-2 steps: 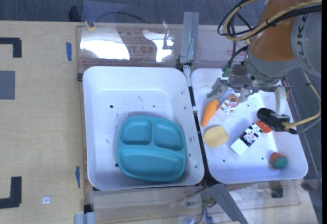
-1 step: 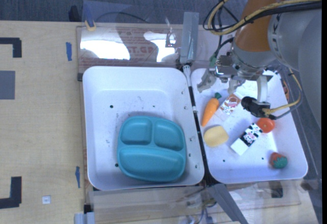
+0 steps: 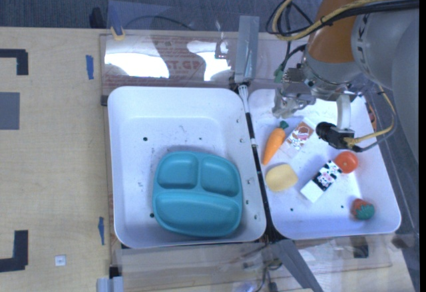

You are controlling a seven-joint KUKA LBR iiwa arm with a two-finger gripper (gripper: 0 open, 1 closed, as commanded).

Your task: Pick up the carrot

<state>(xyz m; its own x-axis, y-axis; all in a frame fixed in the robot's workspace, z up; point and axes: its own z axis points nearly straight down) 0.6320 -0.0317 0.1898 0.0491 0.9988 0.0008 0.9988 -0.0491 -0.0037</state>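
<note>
Two shallow white bins side by side on my feed: left white bin has a teal plastic divided tray, right white bin has the rest. Orange carrot w/ green top lies tilted near the right bin's left wall, green end pointing up twd the two-finger gripper, which hangs just above it, apart from it afaict. Can't tell if gripper is open or closed; too blurred. Nothing visibly held. Pale yellow rounded lump sits just below the carrot. Small red-and-white packet just right of it. Black-and-white box, orange-red round item, red-green ball further right
</note>
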